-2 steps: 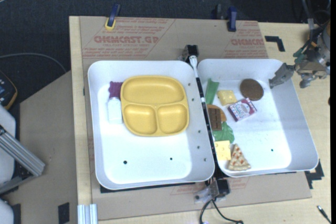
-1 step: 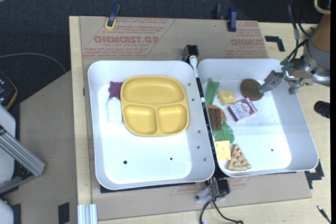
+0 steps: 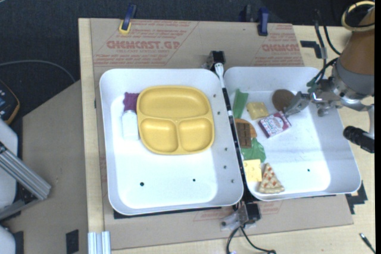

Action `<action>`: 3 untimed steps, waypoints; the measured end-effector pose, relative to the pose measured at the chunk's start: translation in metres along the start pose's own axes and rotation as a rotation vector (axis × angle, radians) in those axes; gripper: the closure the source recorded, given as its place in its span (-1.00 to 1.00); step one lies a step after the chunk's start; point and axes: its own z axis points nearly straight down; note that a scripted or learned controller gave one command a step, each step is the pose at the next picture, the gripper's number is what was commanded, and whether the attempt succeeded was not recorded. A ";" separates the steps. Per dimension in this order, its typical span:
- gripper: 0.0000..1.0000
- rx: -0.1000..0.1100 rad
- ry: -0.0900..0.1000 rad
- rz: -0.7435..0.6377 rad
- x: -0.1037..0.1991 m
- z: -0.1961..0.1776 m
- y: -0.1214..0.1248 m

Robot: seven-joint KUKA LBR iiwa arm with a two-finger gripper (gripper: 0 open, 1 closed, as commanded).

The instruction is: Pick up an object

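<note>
i see the gripper at right bin upper edge, beside brown object. fingers state i cannot tell. lower right floor is free.

The desk, covered by printed brown cardboard, carries two shallow white bins touching side by side: left bin, right bin.

Purple item half hidden under yellow tray; arm cropped right.
</note>
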 end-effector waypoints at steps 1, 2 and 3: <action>-1.00 -0.001 0.000 0.000 0.011 0.054 0.000; -1.00 -0.007 0.000 0.000 0.011 0.063 0.003; 1.00 -0.023 -0.005 0.000 0.011 0.049 0.006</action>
